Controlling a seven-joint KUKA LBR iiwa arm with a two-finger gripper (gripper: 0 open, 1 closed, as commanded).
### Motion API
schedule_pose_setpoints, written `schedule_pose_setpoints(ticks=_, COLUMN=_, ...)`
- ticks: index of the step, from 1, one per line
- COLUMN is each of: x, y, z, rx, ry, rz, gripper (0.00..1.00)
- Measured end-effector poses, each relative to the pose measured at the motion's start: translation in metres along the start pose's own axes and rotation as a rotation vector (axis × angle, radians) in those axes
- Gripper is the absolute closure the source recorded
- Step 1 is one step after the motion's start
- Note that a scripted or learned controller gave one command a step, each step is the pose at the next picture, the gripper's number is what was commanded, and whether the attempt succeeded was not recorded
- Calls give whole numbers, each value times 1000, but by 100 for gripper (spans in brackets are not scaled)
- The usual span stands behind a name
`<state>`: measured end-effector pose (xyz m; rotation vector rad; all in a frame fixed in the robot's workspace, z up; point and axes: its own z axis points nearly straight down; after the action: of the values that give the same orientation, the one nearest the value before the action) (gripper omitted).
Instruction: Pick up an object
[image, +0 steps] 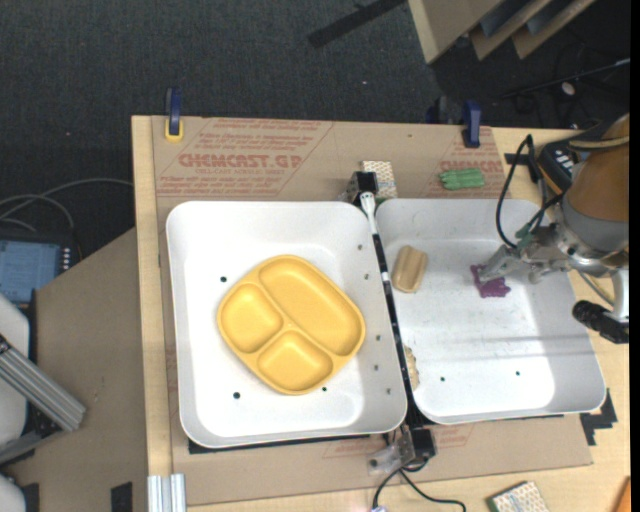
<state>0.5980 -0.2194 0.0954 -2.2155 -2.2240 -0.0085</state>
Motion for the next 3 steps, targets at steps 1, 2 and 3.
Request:
schedule_pose_setpoints(ticks=1, x=-1, y=1, z=-11, rx=-3, ry=-4, rz=0, gripper=100)
schedule_pose_setpoints(ticks=2, x=-1, y=0, z=-10, rx=-2, ry=-3, rz=1, gripper=0)
schedule_pose_setpoints(ticks=3, x=1, y=-6, z=10, rx=1, ry=3, rz=-1, gripper=0)
